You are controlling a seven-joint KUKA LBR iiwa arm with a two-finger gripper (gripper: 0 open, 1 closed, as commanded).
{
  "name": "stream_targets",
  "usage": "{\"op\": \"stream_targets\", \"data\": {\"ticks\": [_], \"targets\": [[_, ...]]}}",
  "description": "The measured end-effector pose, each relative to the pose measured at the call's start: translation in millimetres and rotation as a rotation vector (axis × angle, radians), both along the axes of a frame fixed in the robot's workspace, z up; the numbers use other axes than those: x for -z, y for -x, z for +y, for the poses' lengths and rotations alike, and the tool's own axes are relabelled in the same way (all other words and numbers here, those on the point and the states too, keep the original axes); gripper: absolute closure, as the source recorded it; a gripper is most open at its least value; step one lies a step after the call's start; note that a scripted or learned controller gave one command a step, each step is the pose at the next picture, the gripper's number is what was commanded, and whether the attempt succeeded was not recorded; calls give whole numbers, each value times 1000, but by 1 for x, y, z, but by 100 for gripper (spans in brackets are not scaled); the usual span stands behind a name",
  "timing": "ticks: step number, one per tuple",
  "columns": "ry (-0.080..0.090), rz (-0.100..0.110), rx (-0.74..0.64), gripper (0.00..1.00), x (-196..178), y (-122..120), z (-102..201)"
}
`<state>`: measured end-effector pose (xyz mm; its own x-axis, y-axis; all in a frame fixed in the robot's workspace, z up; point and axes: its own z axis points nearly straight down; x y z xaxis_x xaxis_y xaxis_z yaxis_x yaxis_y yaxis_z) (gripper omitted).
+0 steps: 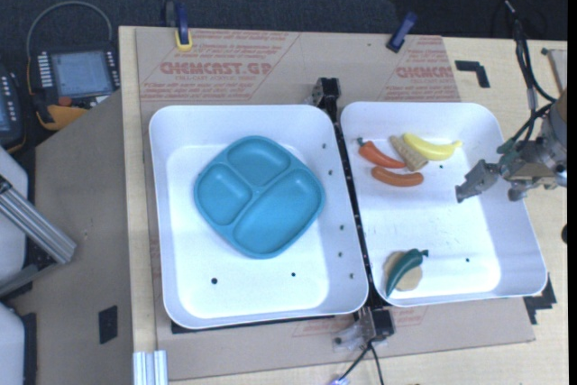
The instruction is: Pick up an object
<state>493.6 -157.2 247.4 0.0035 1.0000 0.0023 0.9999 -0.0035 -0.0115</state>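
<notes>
Gripper (480, 180), finger state unclear, over right bin (505, 279). Blue divided plate (259, 196) in left bin (180, 284). Yellow banana (431, 146), curved, beside carrots (389, 167).

The two bins, the left bin (171, 194) and the right bin (469, 234), are showing plain white, with small dark dots on their floors. A divided plate (260, 207) is showing solid turquoise blue. A banana (431, 145) is showing yellow, beside a tan piece (410, 153). One carrot-like piece (380, 155) and a sausage-shaped piece (397, 178) are showing orange-red. A pepper-shaped piece (403, 265) is showing dark green over a beige lump (408, 279). The worktop (135, 149) is showing pale tan board with red printed lettering. A yellow clamp (184, 38) and a blue clamp (400, 32) are showing at its far edge. The end effector (482, 180) is showing grey.
</notes>
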Motion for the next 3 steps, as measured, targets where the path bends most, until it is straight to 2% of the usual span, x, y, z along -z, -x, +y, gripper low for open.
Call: {"op": "stream_targets", "data": {"ticks": [1, 2, 3], "targets": [[3, -12, -4, 0, -6, -2, 0], [2, -10, -3, 0, 51, -7, 7], [-1, -4, -3, 0, 113, -1, 11]]}}
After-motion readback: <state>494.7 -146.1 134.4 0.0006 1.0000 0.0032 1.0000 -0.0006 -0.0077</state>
